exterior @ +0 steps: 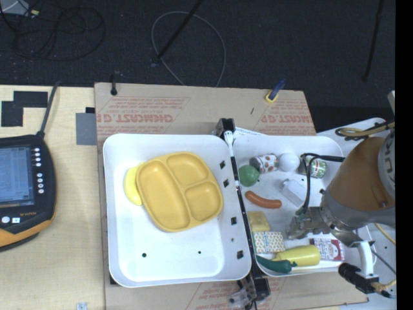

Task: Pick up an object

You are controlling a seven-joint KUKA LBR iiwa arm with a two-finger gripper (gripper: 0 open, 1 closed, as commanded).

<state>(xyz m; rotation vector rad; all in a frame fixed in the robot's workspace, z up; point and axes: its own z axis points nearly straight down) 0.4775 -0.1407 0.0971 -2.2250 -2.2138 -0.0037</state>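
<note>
While the arm reaches down into the right bin (335, 144), its gripper (303, 226) hangs low just right of the hot dog (263, 201), with nothing visibly between its fingers; whether they are spread or closed I cannot tell. This looks like the approach step, with no object yet taken. Candidates lie around the hot dog: a green ball (249, 174) just above-left, a yellow block (259, 221) just below, and a corn cob (298, 256) further below. Next, the gripper needs to settle squarely over one item and close on it.
</note>
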